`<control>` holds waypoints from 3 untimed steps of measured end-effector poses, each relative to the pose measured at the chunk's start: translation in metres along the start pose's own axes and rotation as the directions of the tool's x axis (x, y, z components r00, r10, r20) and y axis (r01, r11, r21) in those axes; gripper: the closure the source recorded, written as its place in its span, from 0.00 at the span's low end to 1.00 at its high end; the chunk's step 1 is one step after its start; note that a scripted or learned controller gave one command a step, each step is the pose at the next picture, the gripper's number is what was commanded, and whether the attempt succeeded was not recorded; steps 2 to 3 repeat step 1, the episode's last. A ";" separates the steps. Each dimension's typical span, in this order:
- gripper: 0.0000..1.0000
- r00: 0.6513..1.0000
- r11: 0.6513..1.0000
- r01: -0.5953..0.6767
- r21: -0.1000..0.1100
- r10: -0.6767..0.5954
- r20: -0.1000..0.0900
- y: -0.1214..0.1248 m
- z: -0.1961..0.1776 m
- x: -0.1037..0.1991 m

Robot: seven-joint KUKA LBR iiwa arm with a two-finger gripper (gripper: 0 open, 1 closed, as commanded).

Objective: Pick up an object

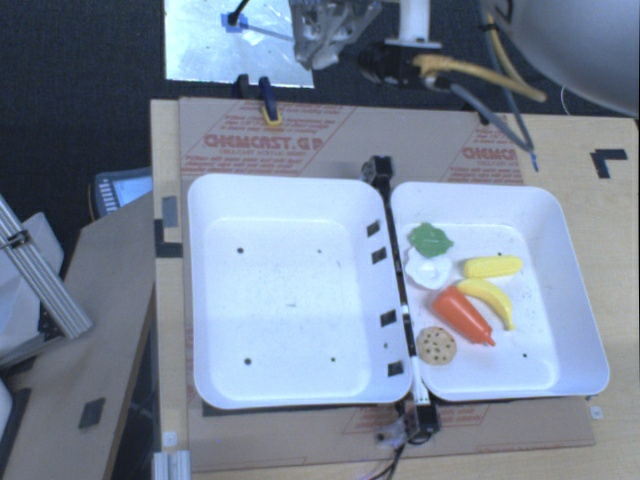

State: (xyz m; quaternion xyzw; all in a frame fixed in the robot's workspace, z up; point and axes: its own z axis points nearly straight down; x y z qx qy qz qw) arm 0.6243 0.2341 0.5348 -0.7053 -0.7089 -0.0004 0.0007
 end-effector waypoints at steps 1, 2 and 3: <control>1.00 1.000 1.000 -0.004 -0.004 0.004 0.001 0.027 -0.001 0.000; 1.00 1.000 1.000 -0.004 -0.004 0.004 0.001 0.027 -0.001 0.000; 1.00 1.000 1.000 -0.004 -0.004 0.004 0.001 0.027 -0.001 0.000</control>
